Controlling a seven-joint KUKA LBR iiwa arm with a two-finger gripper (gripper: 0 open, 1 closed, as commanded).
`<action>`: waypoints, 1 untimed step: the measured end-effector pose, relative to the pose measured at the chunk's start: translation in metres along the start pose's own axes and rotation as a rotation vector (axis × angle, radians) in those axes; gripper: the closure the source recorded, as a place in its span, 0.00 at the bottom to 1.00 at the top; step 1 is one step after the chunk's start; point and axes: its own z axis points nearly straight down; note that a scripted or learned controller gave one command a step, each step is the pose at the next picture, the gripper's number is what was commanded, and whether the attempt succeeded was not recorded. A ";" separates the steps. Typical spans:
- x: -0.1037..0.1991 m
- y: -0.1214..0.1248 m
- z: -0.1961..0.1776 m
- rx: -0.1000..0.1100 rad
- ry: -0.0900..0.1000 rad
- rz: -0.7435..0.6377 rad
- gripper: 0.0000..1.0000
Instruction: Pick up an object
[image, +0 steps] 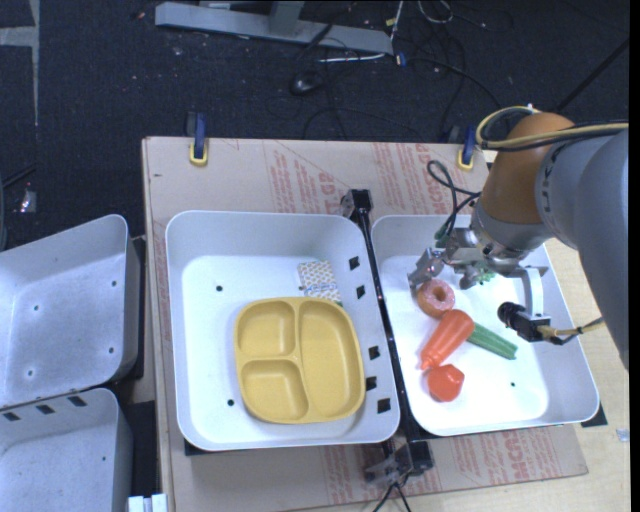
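camera view from above, and i've got the arm (560, 180) reaching in from the right, grey with its orange band, hanging over the back of the right bin (570, 385). the gripper (440, 268) sits low at the bin's rear left, right by the pink donut (436, 297). i can't tell whether the fingers are spread or pressed together from this slant, the metal there is a dark jumble, and i see nothing clearly pinched between them. the donut lies on the bin floor just under and in front of the gripper, touching or nearly touching it, hard to say which. just in front of the donut is the orange carrot (446, 338), lying on a slant, with its green top (491, 341) pointing right. a small red piece (445, 382) sits just in front of the carrot's lower end. over in the left bin (190, 330), a yellow divided tray (298, 359) lies flat in the middle, and a small patterned packet (318, 280) rests just behind it, touching its rear edge. both bins sit side by side on the cardboard-covered tabletop (260, 165).
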 end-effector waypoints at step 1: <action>0.000 0.001 -0.014 -0.005 -0.001 0.000 1.00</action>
